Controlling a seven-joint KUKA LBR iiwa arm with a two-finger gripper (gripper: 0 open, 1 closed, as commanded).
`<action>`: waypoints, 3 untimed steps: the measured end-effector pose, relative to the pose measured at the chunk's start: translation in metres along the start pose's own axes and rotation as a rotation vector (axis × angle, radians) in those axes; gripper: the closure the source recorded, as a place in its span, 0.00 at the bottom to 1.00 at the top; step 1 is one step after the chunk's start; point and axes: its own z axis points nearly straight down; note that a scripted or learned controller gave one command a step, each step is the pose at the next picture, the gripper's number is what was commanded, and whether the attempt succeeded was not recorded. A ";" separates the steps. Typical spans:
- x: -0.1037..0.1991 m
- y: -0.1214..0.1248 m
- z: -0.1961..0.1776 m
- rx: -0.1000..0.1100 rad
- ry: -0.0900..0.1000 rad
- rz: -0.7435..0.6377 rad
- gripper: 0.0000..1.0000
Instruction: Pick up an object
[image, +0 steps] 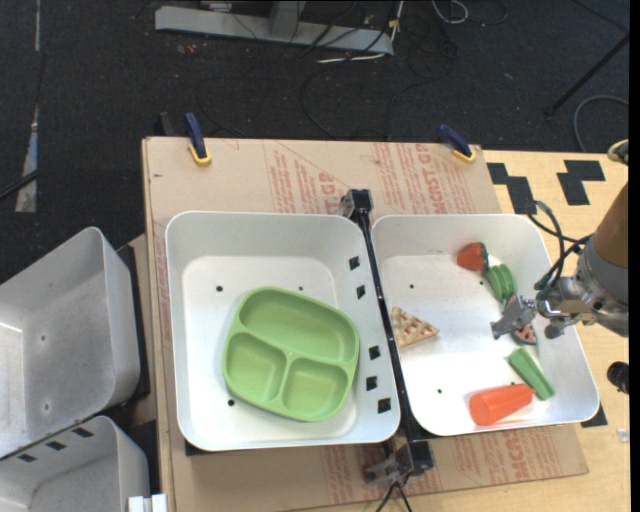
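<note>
At the approach step: nothing sits between my jaws (516, 325) yet, so the pick is not made.

My arm (612, 262) comes in from the right edge, wrist low over the right bin (440, 232), jaws pointing left toward the bin's middle. At this scale I cannot tell whether the jaws are apart or together, so I make no claim there.

Candidates in the right bin:
- green pod (530, 372), just near of my jaws, lying slantwise. Closest target.
- orange carrot (500, 403), near-right corner, just beside the pod's near end.
- second green piece (500, 279), far side of my jaws, with a red piece (472, 257) at its far-left end.
- waffle wedge (411, 327), against the bin's left wall, well apart from me.

Left bin (262, 232) has a green tray (291, 354): big and flat, likely a poor grip.

Judgement on the next move: shift slightly nearward, centre over the pod, align the jaws across its narrow width, descend, close, lift. Risk: the carrot crowds the pod's near end, so a low grip could clip both. Aim mid-pod.
</note>
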 end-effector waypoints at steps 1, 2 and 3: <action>0.001 0.003 -0.007 -0.013 -0.003 -0.005 0.00; 0.007 0.000 0.055 -0.008 -0.001 -0.002 0.00; 0.006 0.002 0.104 -0.020 -0.008 -0.002 0.00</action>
